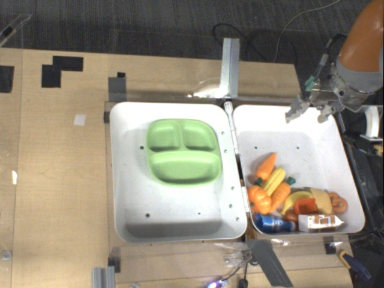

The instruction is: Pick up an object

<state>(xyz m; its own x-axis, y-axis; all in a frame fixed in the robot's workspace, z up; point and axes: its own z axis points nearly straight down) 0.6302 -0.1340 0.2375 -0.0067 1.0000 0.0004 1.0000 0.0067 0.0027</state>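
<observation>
Two bins: left bin (123, 161) holds one green tray (183, 150); right bin (300, 143) holds jumbled toys (288, 200) at 5 o'clock, hard to count; gripper (308, 113) spread, empty.

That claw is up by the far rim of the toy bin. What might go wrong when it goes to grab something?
The toys lie heaped against the right bin's near wall, touching and overlapping. The open gripper could catch two at once, or slip off a rounded carrot. Pieces tight in the corner, like the white box, leave little finger room.
</observation>
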